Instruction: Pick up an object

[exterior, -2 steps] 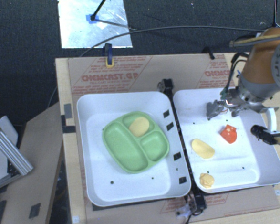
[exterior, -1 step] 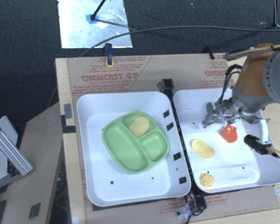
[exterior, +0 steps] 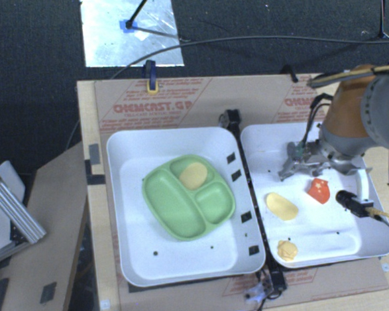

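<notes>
A red piece (exterior: 318,191) lies just below the pincer (exterior: 293,164), apart from it. A pale yellow oval (exterior: 282,206) sits lower left of it, and a small yellow lump (exterior: 287,249) farther below.

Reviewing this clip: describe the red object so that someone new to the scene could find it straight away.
Start at the right-hand white bin, the one without the green tray. The red object lies near that bin's middle, just below the gripper and to the right of a pale yellow oval piece. It is the only red thing in either bin; its neighbours are yellow.
</notes>
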{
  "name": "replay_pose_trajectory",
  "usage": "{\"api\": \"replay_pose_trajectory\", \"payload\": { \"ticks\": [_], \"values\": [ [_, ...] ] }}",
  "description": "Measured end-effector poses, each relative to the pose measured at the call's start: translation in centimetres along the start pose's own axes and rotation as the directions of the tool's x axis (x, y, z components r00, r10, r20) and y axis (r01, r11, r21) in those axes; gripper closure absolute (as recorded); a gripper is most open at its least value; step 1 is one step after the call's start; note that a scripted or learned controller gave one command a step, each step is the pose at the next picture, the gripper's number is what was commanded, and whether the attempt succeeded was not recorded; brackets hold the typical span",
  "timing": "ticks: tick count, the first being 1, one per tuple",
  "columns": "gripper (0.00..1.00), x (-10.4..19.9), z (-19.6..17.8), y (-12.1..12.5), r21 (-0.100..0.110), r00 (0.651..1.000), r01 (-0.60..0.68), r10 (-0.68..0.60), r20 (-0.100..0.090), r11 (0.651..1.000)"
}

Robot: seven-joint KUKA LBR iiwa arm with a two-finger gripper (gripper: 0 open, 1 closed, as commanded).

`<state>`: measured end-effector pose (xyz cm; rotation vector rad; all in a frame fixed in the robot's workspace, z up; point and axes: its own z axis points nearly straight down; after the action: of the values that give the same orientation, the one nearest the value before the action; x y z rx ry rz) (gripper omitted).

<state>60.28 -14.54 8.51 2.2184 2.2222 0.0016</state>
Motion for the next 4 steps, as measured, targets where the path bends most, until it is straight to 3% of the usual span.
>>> {"api": "replay_pose_trajectory", "payload": {
  "ticks": [1, 2, 4],
  "values": [
    [1.0, 0.0, -1.0, 0.1, -0.002, 1.0, -0.001, 0.001, 0.0, 1.0],
    [1.0, 0.1, -6.4, -0.9, -0.001, 1.0, -0.002, 0.002, 0.0, 1.0],
    [1.0, -0.9, -15.1, -0.5, -0.001, 1.0, 0.002, -0.002, 0.0, 1.0]
  ]
}}
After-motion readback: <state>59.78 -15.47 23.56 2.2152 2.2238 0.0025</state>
